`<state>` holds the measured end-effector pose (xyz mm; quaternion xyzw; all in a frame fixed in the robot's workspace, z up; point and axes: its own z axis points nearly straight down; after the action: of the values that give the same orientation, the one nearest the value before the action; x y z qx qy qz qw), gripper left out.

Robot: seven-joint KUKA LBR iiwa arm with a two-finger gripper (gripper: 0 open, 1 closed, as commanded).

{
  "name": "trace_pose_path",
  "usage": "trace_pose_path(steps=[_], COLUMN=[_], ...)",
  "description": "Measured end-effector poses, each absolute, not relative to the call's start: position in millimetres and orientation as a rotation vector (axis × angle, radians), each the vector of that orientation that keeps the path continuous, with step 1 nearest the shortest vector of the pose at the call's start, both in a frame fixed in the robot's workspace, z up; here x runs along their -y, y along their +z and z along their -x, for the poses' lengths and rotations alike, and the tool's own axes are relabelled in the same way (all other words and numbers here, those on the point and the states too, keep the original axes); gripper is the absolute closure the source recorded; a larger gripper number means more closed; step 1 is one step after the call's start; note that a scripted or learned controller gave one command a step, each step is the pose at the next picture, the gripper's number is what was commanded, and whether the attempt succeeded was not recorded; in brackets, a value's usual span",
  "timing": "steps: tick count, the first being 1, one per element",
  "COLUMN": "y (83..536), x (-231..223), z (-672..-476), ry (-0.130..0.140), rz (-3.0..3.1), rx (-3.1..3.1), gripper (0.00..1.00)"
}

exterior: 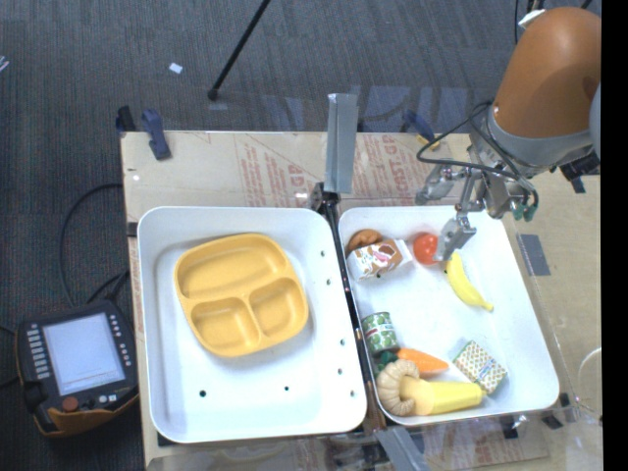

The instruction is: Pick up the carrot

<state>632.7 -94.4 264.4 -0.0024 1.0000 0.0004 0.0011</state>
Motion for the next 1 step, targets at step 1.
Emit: trace_pose_path(steps=[1], y=[99.2], x=[87.2], z=[-581.1], ry=[0.005], rz=[-0.089], rx=[-3.153], gripper=[0.00])
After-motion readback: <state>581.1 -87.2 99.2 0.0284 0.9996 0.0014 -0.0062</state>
